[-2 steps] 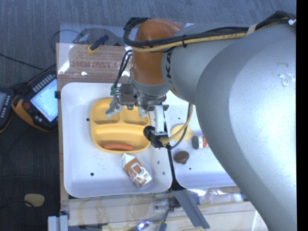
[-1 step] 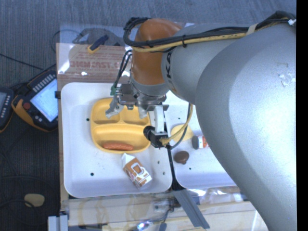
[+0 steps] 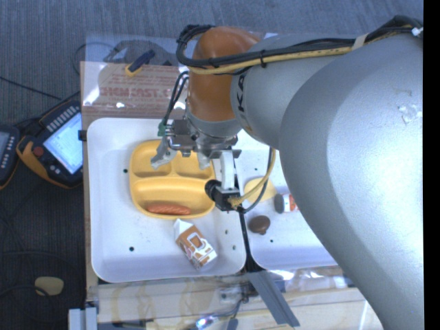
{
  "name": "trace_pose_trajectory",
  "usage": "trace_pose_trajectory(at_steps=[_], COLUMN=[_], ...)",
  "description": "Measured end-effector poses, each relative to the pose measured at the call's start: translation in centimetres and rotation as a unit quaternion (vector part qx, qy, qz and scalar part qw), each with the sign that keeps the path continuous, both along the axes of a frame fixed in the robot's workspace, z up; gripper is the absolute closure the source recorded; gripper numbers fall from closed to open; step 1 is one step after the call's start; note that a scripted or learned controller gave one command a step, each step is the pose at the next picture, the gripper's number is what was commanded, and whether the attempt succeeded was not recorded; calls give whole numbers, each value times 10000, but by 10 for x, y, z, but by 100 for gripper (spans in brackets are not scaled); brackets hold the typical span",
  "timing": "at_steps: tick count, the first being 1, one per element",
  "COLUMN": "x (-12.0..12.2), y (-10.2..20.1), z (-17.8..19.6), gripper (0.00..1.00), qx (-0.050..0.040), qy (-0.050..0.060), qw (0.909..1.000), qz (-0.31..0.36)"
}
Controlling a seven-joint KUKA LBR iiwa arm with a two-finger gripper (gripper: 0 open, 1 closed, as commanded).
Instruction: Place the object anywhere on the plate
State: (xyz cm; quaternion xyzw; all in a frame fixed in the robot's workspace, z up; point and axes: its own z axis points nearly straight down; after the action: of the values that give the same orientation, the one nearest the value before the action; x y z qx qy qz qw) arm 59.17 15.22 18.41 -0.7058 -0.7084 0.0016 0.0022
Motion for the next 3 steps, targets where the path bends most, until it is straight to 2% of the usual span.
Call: trace_pose_trajectory(at_steps=[3], x=[0], y=[0], z=[0], gripper=[0], qx=[0], qy=[0], qw=[10000], qz=[0])
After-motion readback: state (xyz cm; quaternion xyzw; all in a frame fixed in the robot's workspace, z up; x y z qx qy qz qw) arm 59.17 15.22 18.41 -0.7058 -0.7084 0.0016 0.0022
